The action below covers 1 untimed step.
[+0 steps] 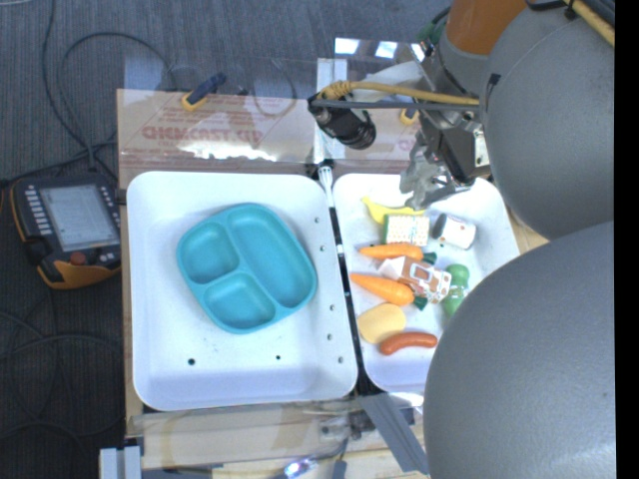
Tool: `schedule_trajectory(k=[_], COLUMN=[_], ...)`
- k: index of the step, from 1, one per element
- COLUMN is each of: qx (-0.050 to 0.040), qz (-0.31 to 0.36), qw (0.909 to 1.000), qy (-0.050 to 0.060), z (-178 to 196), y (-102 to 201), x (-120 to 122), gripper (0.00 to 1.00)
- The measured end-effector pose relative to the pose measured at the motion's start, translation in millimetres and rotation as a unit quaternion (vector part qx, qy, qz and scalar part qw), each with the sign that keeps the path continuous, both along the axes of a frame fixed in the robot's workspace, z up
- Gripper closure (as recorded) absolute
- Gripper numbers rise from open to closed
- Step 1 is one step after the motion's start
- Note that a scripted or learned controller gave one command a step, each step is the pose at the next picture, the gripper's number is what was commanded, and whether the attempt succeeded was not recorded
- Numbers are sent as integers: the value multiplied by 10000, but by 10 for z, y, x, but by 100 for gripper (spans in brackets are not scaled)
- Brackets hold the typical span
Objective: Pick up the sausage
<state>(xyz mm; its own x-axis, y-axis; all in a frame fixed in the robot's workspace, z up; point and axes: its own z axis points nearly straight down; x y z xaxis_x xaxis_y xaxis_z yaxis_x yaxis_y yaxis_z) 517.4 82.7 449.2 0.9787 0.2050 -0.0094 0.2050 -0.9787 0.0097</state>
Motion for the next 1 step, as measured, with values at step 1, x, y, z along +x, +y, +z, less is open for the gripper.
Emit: schedule_trajectory(k=[1], qx=[34], qz=[-27], qw=[10000], qy=[-4], z=[-2666], y=[-28], x=[-45], gripper=[100])
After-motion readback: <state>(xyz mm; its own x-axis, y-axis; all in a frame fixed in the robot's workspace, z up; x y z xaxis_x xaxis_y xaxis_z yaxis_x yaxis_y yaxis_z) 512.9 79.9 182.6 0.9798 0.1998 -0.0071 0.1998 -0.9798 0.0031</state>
